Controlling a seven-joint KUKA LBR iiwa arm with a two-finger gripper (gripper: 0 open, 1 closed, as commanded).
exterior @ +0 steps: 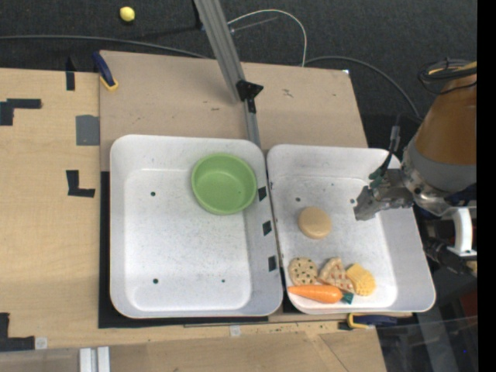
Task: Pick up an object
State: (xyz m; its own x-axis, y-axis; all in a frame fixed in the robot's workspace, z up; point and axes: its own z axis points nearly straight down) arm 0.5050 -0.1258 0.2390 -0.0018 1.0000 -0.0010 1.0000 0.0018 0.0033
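Note:
The right bin (403, 277) holds a round tan bun (315, 223) near its middle. Along its front edge lie a chocolate-chip cookie (302, 270), a pretzel-like piece (333, 270), a yellow corn piece (361, 280) and an orange carrot (316, 293). A green bowl (224, 184) sits at the back right of the left bin (139, 231). My gripper (364, 208) hangs over the right side of the right bin, to the right of the bun and apart from it. Nothing shows in it.
A slanted grey pole (221, 37) ends at a black clamp (249, 91) behind the bins. A yellow ball (127, 13) lies on the dark floor at the far left. Cables (310, 56) run behind the bench. Blue clamps (105, 70) sit at the board's corner.

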